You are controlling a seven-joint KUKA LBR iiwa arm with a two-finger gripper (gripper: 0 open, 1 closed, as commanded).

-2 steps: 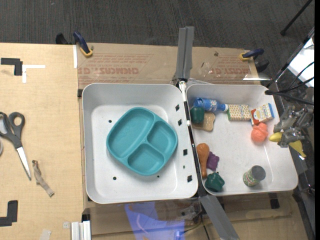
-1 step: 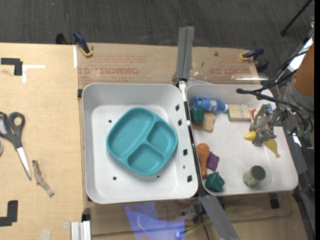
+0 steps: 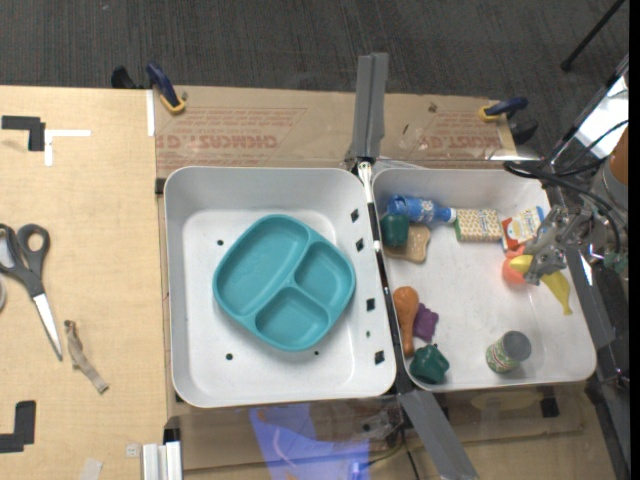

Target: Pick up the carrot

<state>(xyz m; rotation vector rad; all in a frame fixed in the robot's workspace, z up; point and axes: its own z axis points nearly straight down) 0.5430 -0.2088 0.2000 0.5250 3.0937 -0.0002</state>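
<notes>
The carrot [image 3: 405, 315] is an orange tapered piece lying by the left wall of the right bin [image 3: 470, 383], with its thick end towards the back. A purple toy [image 3: 427, 322] touches its right side. My gripper [image 3: 545, 256] hovers at the right side of the same bin, far to the right of the carrot. It sits just above an orange-red fruit [image 3: 515, 269] and a yellow banana [image 3: 558, 291]. Nothing shows held in it.
A blue bottle [image 3: 421, 208], green cup [image 3: 395, 231], bread slice [image 3: 417, 244], cracker box [image 3: 478, 225] and red-white packet [image 3: 520, 230] line the bin's back. A green pepper [image 3: 431, 365] and tin can [image 3: 510, 352] sit in front. The left bin [image 3: 190, 368] holds a teal divided plate [image 3: 285, 282].
</notes>
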